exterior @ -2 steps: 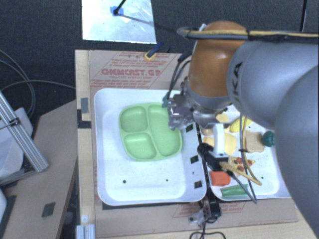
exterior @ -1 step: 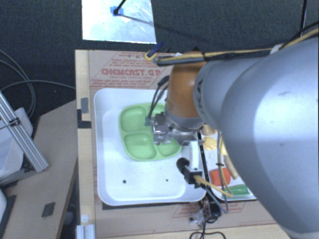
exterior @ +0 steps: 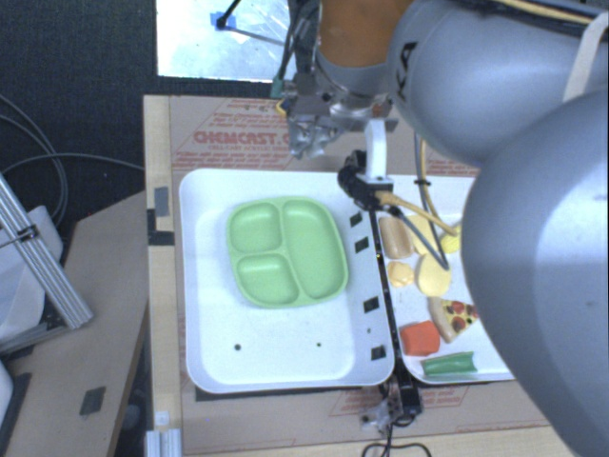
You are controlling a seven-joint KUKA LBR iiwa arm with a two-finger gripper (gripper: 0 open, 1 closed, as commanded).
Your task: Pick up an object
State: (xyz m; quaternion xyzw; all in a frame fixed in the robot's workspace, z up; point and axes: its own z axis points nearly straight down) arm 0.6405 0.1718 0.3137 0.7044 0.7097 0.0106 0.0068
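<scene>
Tool (exterior: 309,129) hung by the bins' far edge; couldn't tell if clenched or released. Red block (exterior: 420,336) lay in rt bin (exterior: 481,377) w/ other toy food. Prob. light, stiff, smooth; best pinched across its flat sides. Plate (exterior: 285,252) looked too wide.

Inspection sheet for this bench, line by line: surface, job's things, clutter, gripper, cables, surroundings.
Surface: left bin and right bin, both white, side by side on a printed cardboard sheet.
Job's things: in the right bin, a tan bun piece, a yellow piece, a pizza slice, a red-orange piece and a green piece.
Clutter: green divided plate in the left bin.
Gripper: gripper over the cardboard beyond the left bin's far rim, away from the food pieces.
Cables: black cables over the dark floor at left.
Surroundings: metal frame rail at left.
</scene>
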